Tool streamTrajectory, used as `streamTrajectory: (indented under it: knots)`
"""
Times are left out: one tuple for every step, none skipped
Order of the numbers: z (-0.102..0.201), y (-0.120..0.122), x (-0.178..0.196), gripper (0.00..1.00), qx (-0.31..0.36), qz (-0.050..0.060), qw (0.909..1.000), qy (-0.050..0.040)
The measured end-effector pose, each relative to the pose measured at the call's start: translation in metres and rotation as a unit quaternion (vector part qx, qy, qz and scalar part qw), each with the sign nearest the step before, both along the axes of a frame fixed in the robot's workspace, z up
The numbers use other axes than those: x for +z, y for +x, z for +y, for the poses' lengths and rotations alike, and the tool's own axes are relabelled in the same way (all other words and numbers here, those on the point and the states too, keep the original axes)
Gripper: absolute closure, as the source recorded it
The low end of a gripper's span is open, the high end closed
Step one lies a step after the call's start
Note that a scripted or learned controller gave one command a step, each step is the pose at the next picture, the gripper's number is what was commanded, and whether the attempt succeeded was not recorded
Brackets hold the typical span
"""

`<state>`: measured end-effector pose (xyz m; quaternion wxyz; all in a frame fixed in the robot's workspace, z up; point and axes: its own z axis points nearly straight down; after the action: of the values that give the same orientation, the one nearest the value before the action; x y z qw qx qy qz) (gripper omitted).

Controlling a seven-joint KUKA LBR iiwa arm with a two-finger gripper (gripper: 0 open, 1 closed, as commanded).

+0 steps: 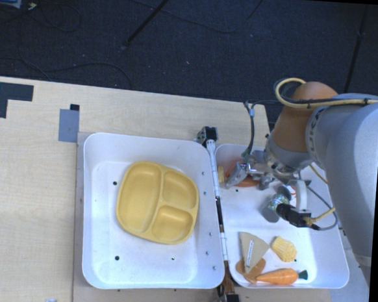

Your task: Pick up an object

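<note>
Arm [345,153] runs off the frame's right edge; gripper [243,171] partly covers an orange-red thing [264,184] in the right bin [244,213], unidentifiable.

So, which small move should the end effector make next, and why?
Probably a short, straight descent. The end effector hangs over the far end of the right bin, close above an orange-red piece beside the divider, and I cannot tell that it holds anything. The carrot and the pale wedge lie farther off, at the near end.
</note>
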<state>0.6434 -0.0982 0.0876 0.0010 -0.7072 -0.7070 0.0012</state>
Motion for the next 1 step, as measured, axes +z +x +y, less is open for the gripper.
streamTrajectory:
  knots:
    - [-0.0017, 0.0001, 0.0000, 0.00, 0.000, 0.000, 1.0000, 0.0000]
